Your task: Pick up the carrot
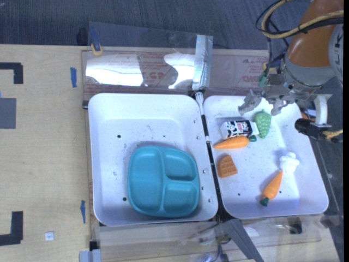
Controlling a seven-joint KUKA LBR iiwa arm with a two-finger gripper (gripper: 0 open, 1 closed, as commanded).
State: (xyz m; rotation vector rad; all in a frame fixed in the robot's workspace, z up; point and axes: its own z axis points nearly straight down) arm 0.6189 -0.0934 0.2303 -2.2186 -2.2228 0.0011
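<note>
Two carrots lie in the right bin (311,201). One carrot (231,143) lies level near the bin's left wall, its green top pointing right. The other carrot (272,185) lies slanted toward the front right, green top down. My gripper (264,106) hangs over the back of the right bin, open, with nothing between its fingers. It is up and to the right of the level carrot, just behind a green knobbly toy (263,123).
A small black-and-white milk carton (238,128) sits just behind the level carrot. A brown bread piece (227,166) and a white toy (288,162) also lie in the right bin. The left bin (103,119) holds a teal divided plate (162,182).
</note>
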